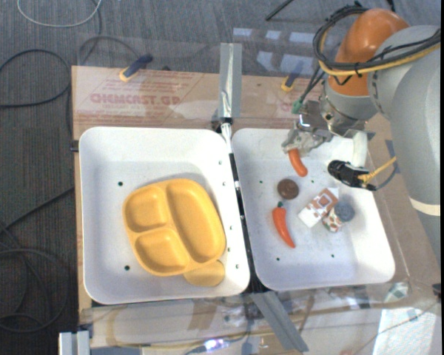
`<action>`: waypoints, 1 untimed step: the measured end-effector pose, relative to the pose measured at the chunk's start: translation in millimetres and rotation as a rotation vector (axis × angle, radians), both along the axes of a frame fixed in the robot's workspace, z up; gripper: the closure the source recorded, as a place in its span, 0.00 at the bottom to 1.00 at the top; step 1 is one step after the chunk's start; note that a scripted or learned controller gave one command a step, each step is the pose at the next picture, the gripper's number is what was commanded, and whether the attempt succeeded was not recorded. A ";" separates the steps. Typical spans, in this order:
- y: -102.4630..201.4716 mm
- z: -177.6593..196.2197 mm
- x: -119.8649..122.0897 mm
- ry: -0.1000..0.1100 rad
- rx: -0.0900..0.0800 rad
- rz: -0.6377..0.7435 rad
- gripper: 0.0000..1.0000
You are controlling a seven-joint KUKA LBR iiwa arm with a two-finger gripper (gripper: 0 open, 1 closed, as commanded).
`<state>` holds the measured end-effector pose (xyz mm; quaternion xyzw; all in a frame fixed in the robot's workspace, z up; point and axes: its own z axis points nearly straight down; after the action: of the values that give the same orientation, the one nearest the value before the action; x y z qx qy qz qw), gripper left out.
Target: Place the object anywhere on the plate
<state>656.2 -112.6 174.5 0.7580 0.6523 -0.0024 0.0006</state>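
Observation:
A yellow divided plate (pixel 175 226) lies in the left bin (pixel 103 154). In the right bin (pixel 370 257), a small orange carrot-like piece (pixel 299 163) lies near the back. My gripper (pixel 304 137) hangs right over its upper end, touching or almost touching it. A second, longer orange carrot with a green top (pixel 283 225) lies in the middle of the bin. Close by are a brown round piece (pixel 287 189), a white and brown box (pixel 319 208) and a small grey piece (pixel 345 211).
A metal divider (pixel 230 87) runs between the two bins. My arm, with its orange band (pixel 370 39), covers the right bin's back right corner. A black connector with a yellow cable (pixel 349 173) sticks out beside the gripper. A yellow rounded piece (pixel 205 274) peeks from under the plate's front edge.

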 end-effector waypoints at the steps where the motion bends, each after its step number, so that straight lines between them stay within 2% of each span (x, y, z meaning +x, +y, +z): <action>1: 45.4 8.1 -70.3 0.001 0.003 -0.013 1.00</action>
<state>585.9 -67.2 182.7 0.7621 0.6475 -0.0016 -0.0009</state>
